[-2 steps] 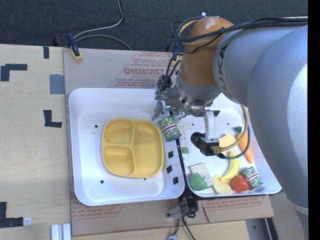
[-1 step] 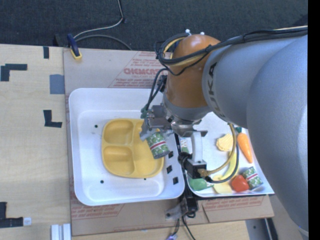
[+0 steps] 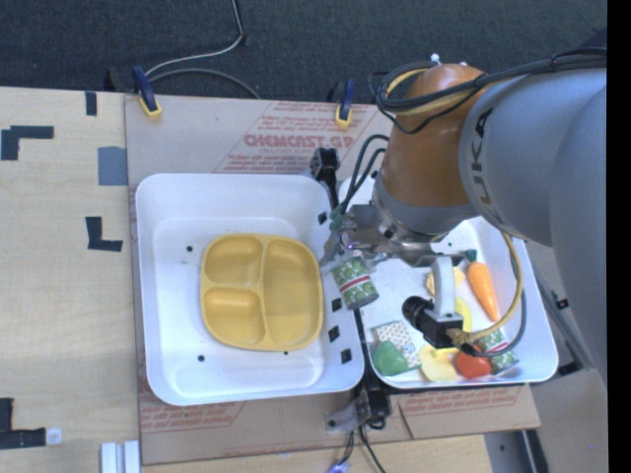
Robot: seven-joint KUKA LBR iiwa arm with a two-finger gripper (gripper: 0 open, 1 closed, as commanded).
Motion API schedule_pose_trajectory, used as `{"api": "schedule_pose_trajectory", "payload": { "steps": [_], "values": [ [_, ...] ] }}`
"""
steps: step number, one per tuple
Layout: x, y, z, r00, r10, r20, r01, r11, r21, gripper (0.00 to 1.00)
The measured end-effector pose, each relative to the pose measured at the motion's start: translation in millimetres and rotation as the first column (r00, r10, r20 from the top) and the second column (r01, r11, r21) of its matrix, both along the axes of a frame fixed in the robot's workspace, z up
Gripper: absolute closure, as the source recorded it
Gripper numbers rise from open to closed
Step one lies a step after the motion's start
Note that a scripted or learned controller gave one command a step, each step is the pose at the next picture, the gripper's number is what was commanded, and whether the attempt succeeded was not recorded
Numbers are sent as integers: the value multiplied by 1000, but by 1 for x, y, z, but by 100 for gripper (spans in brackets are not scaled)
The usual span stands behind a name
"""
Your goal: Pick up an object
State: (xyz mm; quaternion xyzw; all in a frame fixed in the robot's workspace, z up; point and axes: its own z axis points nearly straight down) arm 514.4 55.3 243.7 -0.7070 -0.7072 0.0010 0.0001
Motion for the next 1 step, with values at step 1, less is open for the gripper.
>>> {"api": "schedule_pose_trajectory", "payload": {
  "steps": [1],
  "values": [
    [0, 91, -14, 1000, 3, -2, -3, 1000, 1, 100]
  ]
}}
